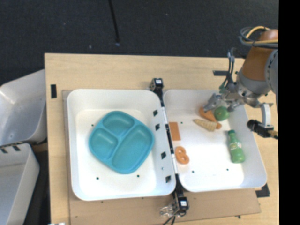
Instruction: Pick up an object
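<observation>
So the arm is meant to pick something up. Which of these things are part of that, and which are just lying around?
Part of the job:
- gripper, low in the right bin
- green ball and orange carrot-like piece right at it

Just lying about:
- tan cone-like piece
- green bottle
- orange ring
- orange flat strip
- blue divided plate in the left bin

Single fixed camera: mounted above the pale wooden bench (56, 74), looking down at a slant from moderate distance. Both shallow white plastic bins (75, 182) fall within frame, side by side; the grey, orange-banded arm (257, 67) enters from the right.
</observation>
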Robot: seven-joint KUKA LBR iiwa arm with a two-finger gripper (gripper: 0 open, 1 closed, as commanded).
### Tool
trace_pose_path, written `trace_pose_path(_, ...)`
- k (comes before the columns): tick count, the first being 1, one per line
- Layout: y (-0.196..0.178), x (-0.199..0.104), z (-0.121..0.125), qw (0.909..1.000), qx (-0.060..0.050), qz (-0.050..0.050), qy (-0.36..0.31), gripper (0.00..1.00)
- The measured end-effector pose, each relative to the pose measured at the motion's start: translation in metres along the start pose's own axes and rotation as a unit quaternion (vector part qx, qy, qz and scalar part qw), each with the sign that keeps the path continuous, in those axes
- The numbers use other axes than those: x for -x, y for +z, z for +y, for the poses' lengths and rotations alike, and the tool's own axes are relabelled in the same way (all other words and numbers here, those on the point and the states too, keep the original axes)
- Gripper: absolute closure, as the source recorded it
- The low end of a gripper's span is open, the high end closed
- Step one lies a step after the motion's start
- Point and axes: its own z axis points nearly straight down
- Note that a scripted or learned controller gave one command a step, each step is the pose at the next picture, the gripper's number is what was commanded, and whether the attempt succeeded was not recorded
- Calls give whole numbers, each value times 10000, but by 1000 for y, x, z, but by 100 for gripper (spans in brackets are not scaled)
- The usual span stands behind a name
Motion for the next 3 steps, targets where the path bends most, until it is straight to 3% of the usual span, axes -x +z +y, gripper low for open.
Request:
trace_pose_path(1,-9,1,1,10000,15,-13,-4,100)
trace_pose_path(2,-74,5,1,10000,-74,48,-14,100)
trace_pose_path(3,-122,14,6,10000,-76,46,-21,100)
